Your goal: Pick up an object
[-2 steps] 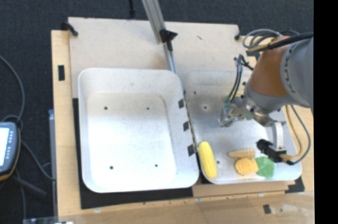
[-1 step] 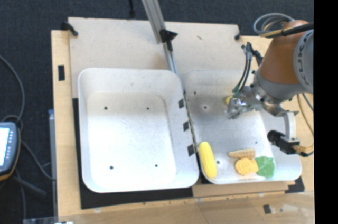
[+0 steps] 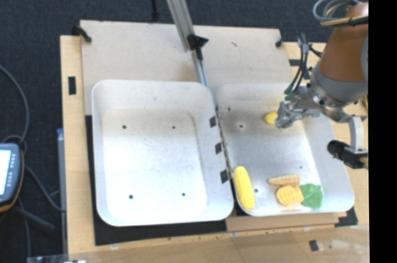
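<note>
My gripper [image 3: 283,120] hangs low over the far part of the right bin [image 3: 260,144], reaching in from the right. A small yellow object [image 3: 270,118] lies just to its left, touching or nearly touching the fingertips. Near the bin's front edge lie a yellow corn cob [image 3: 244,187], a tan ridged piece [image 3: 284,180], an orange-yellow ridged piece [image 3: 289,195] and a green piece [image 3: 312,195].
The left bin [image 3: 155,150] sits beside the right one, parted by a shared rim with black clips. A grey metal pole [image 3: 177,1] slants up from the bench's back. A handheld screen [image 3: 9,172] lies at the far left on the floor.
</note>
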